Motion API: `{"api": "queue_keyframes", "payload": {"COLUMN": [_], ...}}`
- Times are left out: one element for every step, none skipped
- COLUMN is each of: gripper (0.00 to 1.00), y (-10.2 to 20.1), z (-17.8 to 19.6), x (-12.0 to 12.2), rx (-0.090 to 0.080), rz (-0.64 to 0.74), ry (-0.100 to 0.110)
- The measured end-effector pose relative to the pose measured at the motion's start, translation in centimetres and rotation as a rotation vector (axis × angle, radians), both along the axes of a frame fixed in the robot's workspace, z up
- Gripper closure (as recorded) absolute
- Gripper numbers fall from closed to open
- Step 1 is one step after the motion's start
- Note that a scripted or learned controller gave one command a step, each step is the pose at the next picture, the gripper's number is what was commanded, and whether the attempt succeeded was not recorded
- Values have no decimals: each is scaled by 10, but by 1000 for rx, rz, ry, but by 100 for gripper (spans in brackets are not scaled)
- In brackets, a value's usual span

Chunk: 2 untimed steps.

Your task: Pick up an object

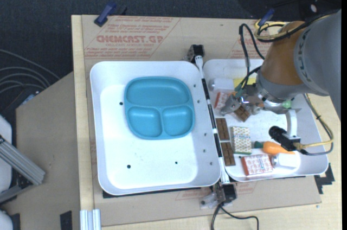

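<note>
My gripper is low in the back left part of the right bin, under the grey wrist with its orange band. It sits over a brown object, next to a red and white packet. Whether it touches either one is unclear. Further forward in that bin lie a patterned packet, an orange-handled tool, a red box and two brown bars along the left wall.
The left bin holds a blue divided plate. A white item and a yellow item lie at the right bin's back. Cables run over the arm and along the bin's right side.
</note>
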<state>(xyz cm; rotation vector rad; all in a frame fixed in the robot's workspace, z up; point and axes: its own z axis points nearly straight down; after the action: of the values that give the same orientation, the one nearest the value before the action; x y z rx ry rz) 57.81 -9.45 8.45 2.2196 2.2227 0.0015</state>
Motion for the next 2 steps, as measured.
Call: {"api": "queue_keyframes", "payload": {"gripper": [100,100], "y": [-1,70], "z": [10,134], "x": [0,-59], "rx": [0,1], "rz": [-2,0], "ry": [1,0]}}
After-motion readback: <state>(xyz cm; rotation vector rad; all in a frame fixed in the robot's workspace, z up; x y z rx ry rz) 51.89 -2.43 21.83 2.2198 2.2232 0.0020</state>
